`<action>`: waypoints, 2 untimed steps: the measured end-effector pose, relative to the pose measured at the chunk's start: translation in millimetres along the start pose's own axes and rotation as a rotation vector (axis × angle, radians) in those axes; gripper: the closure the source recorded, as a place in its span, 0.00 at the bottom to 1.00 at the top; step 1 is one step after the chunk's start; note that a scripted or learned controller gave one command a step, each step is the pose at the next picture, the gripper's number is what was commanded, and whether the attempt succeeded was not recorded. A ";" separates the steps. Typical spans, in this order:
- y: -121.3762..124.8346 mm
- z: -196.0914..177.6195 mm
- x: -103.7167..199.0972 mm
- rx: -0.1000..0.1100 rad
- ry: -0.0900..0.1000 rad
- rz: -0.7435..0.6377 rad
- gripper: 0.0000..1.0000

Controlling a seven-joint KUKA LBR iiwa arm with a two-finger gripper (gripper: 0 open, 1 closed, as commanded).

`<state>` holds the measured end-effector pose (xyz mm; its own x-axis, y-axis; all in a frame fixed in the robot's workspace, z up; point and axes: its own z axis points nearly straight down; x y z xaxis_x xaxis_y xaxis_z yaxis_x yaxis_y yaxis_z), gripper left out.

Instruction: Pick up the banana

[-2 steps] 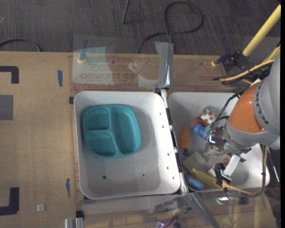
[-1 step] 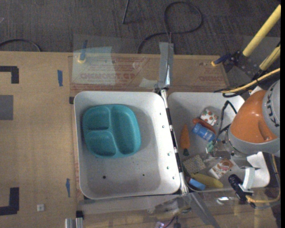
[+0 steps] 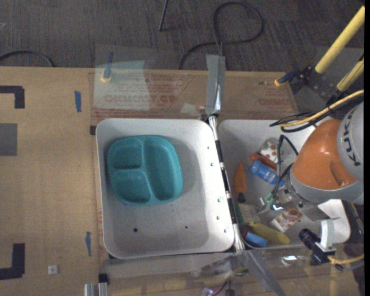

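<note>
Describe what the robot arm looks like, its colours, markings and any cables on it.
The arm has a large rounded orange band and grey shell above it, bearing dark KUKA lettering at the frame's right edge. Black and yellow cables run along it. Grey and black hardware with a small lit spot sits near its lower end.

We see a robotics lab: beside the two white bins (image 3: 155, 243) stands a wooden bench (image 3: 46, 173) marked with black and blue tape, cables (image 3: 231, 17) trailing above them, the KUKA arm (image 3: 329, 156) at their right.

Matt teal plastic plate (image 3: 144, 169), smooth white bins (image 3: 162, 240), wood bench (image 3: 46, 191)
</note>
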<state>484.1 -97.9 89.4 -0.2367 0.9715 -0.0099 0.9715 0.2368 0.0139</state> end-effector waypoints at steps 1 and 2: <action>-1.0 1.1 -0.1 0.001 -0.001 0.000 0.00; 32.9 2.0 -25.3 0.005 0.007 -0.172 0.00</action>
<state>522.1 -114.7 88.1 -0.4000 0.9165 -0.0051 0.9165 0.4000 0.0077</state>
